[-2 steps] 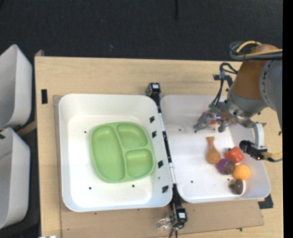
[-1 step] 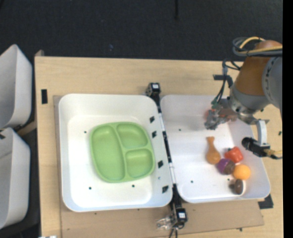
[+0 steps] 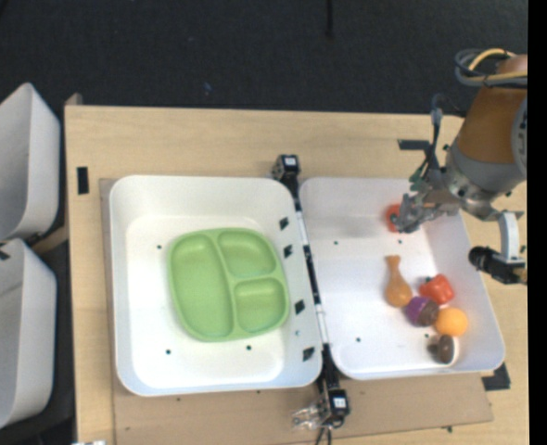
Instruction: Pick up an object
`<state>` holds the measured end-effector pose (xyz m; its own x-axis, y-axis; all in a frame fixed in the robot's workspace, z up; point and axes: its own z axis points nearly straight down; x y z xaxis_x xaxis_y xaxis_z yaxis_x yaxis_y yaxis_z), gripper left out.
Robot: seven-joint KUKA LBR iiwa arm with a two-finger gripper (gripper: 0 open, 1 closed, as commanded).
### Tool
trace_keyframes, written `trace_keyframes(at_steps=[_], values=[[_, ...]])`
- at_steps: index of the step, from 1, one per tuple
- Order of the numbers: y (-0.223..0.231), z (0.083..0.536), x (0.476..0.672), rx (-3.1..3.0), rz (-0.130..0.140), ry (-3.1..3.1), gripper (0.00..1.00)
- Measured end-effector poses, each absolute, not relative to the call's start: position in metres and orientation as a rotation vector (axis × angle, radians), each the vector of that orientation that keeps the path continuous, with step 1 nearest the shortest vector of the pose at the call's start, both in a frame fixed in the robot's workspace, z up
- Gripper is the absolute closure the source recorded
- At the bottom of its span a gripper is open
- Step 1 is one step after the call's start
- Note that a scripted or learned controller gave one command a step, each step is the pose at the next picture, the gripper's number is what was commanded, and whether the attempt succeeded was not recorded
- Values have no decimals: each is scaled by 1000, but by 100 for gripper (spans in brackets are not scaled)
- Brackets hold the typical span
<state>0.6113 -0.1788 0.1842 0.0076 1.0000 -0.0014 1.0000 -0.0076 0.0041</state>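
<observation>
gripper down at right bin's far edge, touching red thing; can't tell if claw's clamped.

The table is light wood w/ a rectangular top. Two shallow white bins rest directly on it, side by side & touching along their inner edges: left bin and right bin. Dark floor surrounds the table.
</observation>
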Motion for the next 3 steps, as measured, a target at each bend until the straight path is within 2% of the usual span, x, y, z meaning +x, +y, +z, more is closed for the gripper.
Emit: trace_keyframes(at_steps=[1, 2, 3], values=[[-184, 247, 618, 2215, 4, 2218, 100], [-185, 250, 618, 2215, 1, 2223, 100], [-133, 259, 619, 2217, 0, 2224, 100]])
